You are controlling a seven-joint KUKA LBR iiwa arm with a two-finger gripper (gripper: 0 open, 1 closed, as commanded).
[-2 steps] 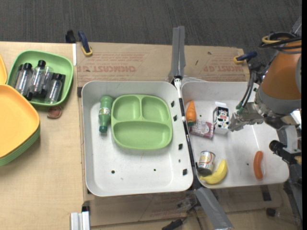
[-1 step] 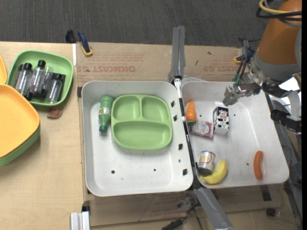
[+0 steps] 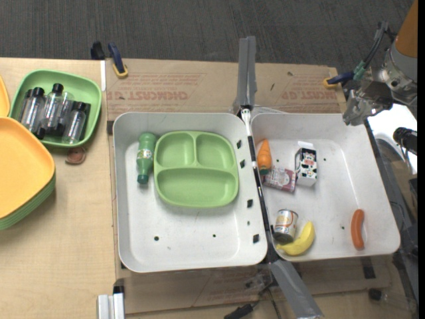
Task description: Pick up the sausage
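Single fixed camera stood above the bench, looking down at a slant on both white bins; arm entered from right.

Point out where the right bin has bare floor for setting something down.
Bare floor lies between the milk carton, banana and sausage, and along the right bin far wall. The left edge is crowded: carrot, pink packet, can.
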